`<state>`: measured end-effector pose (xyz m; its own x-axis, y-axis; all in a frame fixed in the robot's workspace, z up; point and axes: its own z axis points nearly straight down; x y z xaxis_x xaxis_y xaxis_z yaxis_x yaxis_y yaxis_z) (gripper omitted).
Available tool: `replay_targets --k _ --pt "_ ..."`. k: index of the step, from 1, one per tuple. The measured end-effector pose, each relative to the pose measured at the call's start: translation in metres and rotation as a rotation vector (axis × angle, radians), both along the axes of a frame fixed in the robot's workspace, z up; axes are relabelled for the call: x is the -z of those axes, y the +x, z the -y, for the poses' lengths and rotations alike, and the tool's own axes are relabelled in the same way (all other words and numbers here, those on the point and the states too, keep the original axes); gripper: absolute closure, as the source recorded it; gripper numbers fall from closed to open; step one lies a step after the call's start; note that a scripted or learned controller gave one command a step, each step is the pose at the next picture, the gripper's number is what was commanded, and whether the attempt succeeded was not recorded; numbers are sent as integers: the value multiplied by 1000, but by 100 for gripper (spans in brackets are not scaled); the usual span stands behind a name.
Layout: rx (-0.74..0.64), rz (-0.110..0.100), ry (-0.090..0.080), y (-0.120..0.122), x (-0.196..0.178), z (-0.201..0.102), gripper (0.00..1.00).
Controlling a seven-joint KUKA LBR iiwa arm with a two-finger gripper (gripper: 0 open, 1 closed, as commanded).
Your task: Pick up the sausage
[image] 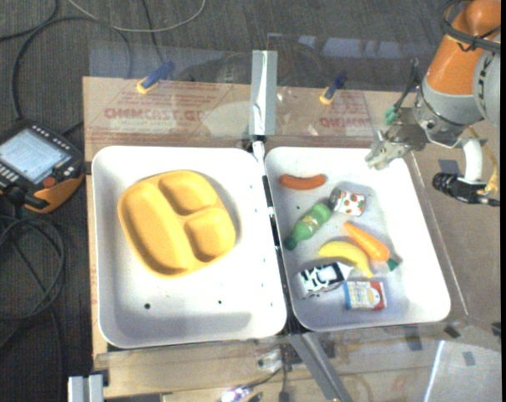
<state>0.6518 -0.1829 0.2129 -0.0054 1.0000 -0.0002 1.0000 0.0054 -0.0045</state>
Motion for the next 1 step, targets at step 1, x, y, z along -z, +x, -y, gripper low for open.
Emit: replay_targets --k 1 --pt "-123 2 -1 -8 2 -54 100"
